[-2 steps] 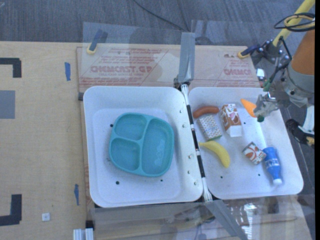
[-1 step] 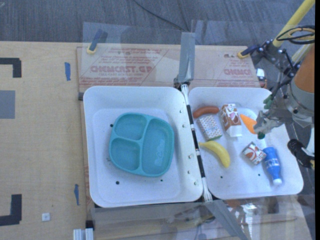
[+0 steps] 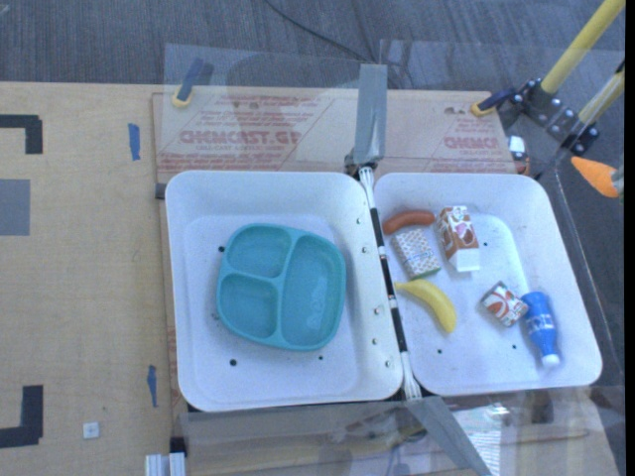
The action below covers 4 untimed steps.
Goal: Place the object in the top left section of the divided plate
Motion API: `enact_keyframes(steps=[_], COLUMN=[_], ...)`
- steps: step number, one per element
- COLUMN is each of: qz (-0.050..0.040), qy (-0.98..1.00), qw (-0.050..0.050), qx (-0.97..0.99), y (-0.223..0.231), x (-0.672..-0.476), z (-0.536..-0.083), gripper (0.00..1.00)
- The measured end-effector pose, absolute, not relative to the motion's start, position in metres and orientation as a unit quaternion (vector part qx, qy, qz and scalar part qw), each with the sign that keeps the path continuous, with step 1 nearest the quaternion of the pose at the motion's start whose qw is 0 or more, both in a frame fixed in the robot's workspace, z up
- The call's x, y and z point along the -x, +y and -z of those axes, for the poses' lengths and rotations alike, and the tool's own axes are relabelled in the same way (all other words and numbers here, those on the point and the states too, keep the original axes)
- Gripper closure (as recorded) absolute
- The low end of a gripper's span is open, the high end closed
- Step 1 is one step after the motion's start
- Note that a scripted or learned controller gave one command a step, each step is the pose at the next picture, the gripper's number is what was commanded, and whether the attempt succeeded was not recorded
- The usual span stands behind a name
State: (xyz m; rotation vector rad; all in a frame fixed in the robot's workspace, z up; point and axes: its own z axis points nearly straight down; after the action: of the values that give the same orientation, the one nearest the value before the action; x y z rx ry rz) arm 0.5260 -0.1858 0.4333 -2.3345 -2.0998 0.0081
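A teal divided plate (image 3: 283, 288) lies in the left bin (image 3: 189, 206). It has two small sections on its left and one large section on its right, and all three hold nothing. The top left section (image 3: 256, 251) is bare. In the right bin (image 3: 561, 365) lie a reddish sausage (image 3: 409, 220), a small patterned packet (image 3: 417, 252), a red and white carton (image 3: 457, 236), a yellow banana (image 3: 432, 302), a small red and white box (image 3: 503, 303) and a blue bottle (image 3: 541, 327) with a white cap.
A cardboard sheet (image 3: 258, 137) stands behind the bins, with a grey bar (image 3: 371, 117) at its middle. Yellow rods with a black clamp (image 3: 556, 107) and an orange part (image 3: 598, 174) sit at the top right. Wooden bench top (image 3: 79, 286) lies to the left.
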Motion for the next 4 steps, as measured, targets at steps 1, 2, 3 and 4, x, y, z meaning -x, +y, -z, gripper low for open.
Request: enact_keyframes(steps=[1,2,3,4], qz=[-0.0029,-0.0026,-0.0022,-0.0036], qy=[-0.736,-0.738,-0.716,-0.722], qw=[0.003,0.002,0.0,0.002], qx=[0.677,0.674,0.698,0.692], y=[-0.111,-0.022,0.047,0.112], x=[-0.533,-0.52,-0.535,-0.497], z=[-0.401,-0.34,-0.346,-0.269], gripper=[1.0,1.0,1.0,1.0])
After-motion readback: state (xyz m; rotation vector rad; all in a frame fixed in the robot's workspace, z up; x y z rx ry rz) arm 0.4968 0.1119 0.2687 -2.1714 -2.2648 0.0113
